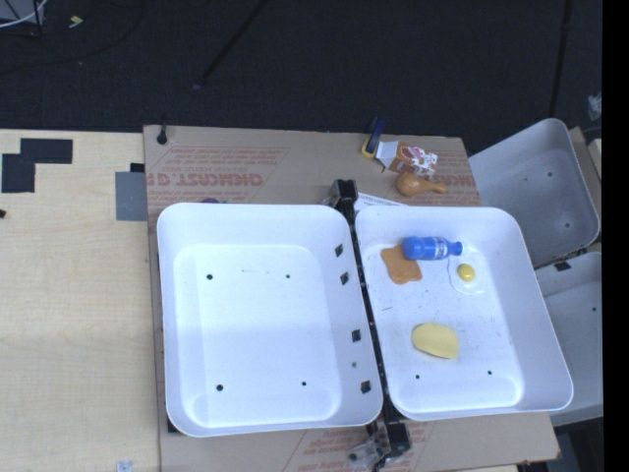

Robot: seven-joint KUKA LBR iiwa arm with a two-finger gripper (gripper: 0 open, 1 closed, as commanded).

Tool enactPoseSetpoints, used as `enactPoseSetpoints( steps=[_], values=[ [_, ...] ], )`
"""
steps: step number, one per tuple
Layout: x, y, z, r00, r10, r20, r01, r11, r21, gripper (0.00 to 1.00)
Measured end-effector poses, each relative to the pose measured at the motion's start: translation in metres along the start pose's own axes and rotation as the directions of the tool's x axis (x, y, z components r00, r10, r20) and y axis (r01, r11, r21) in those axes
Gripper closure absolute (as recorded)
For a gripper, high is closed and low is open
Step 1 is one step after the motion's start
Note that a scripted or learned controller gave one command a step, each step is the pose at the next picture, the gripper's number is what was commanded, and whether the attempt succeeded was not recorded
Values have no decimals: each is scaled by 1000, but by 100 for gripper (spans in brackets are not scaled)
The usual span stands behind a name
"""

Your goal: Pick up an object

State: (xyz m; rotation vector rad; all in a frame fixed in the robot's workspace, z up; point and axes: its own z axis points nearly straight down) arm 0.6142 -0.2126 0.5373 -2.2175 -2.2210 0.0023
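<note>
Gripper: we cannot tell its state, nor whether it holds or touches anything.
Right bin [536, 293]: we find four loose things on its floor.
Blue bottle [429, 249]: lying on its side at about 12 o'clock in the right bin, cap toward 3 o'clock.
Orange piece [401, 265]: flat, just beside the bottle at its 7 o'clock.
Fried egg toy [466, 274]: near the bottle, at its 4 o'clock.
Yellow lump [435, 340]: at about 6 o'clock in the bin, apart from the others.
Left bin [177, 293]: we see it touching the right bin along their shared edge.
Cardboard sheet [246, 170]: under both bins; small toys [415, 170] lie at its 1 o'clock corner.
</note>
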Motion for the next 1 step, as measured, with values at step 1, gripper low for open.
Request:
enactPoseSetpoints(
  steps=[1],
  values=[
    [0,0,0,1000,0,0,0,1000,0,0]
  ],
)
